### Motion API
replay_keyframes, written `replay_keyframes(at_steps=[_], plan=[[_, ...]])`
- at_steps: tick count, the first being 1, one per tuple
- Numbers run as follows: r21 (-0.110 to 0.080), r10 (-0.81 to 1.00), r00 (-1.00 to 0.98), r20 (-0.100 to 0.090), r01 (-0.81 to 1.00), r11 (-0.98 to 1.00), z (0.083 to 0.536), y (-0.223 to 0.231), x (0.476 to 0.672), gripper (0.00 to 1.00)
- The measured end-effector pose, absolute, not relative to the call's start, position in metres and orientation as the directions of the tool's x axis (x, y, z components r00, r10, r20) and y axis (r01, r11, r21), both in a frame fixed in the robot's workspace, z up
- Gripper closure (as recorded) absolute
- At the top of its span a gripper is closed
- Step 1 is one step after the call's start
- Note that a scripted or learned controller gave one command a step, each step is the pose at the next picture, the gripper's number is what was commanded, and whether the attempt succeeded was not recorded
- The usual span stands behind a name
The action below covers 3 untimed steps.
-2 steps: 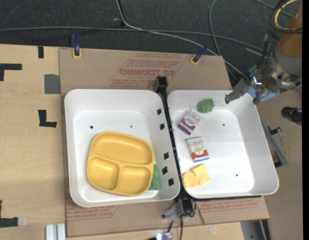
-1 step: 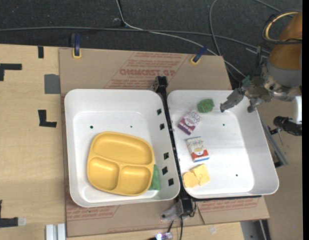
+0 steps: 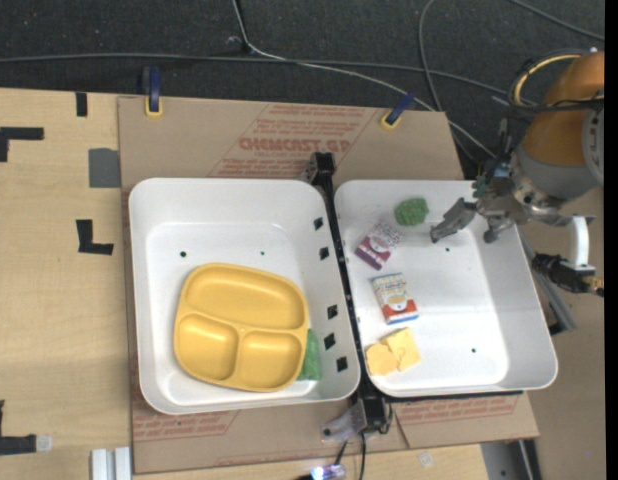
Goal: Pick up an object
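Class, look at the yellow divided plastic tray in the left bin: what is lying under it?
A green object peeks out beneath the yellow divided plastic tray at its right edge. The tray covers the rest, so its full shape is hidden.

Red print reading roughly "CHEMCAST GP" is showing on the brown cardboard sheet [image 3: 289, 138] behind the bins

green item [image 3: 310, 356] mostly hidden behind yellow tray [image 3: 241, 325], arm [image 3: 564, 133] cut off at right
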State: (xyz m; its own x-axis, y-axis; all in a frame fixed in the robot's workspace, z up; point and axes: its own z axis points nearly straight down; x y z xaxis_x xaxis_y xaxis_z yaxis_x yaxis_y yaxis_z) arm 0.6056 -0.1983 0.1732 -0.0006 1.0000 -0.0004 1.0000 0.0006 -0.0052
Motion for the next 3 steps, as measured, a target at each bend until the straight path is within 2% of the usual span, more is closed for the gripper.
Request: replay_keyframes(at_steps=[1,2,3], plan=[[-0.004,1.0,-0.002,0.0,1.0,0.002,0.13,-0.196,0.604,0.0],[-0.002,1.0,-0.003,-0.001,1.0,0.003,0.142,-0.195,0.605,1.0],[0.003,1.0,-0.001,-0.002,1.0,0.001,0.197,-0.205,0.609,1.0]])
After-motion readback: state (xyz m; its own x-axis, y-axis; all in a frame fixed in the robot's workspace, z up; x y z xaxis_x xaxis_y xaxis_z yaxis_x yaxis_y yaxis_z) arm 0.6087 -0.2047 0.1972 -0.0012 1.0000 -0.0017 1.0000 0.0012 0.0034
